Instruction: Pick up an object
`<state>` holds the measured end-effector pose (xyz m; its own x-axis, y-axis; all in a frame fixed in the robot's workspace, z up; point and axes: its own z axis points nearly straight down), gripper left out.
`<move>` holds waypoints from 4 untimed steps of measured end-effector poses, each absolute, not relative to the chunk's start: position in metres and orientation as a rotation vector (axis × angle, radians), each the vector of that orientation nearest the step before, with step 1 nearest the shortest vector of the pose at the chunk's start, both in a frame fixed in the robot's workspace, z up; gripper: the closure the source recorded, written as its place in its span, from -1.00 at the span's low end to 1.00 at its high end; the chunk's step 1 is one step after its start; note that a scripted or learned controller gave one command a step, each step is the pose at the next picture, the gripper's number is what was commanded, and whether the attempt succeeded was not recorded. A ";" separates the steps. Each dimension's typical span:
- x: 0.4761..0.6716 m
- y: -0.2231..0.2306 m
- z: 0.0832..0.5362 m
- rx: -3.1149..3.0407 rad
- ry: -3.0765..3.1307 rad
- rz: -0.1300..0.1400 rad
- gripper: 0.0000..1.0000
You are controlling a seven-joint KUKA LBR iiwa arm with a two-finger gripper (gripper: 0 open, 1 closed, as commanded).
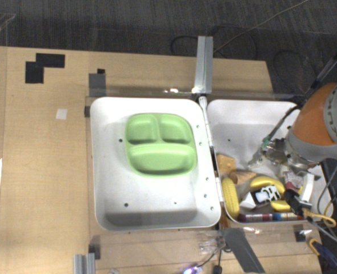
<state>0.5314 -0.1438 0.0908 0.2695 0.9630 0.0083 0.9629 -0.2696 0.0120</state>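
Wooden tabletop at left, bare but for black marks. Left bin holding a green divided tray, upside down, roughly central. Right bin crowded at its near end: corn cob against the left wall, brown piece just beyond, yellow banana beside a black-and-white item, dark marker along the near wall. Pincer low over the near right corner, beneath the grey and orange arm; state of closure impossible to tell.
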 end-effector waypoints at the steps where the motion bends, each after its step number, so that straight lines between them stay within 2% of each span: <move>1: 0.497 -0.118 0.092 2.315 2.095 0.023 -1.00; 2: 0.495 -0.134 0.092 1.992 2.403 0.022 -1.00; 3: 0.529 -0.092 0.092 2.266 2.154 0.017 -1.00; 4: 0.529 -0.092 0.092 2.266 2.154 0.017 -1.00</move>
<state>0.5286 -0.0924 0.0917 0.0508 0.9987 -0.0023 0.9985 -0.0508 0.0185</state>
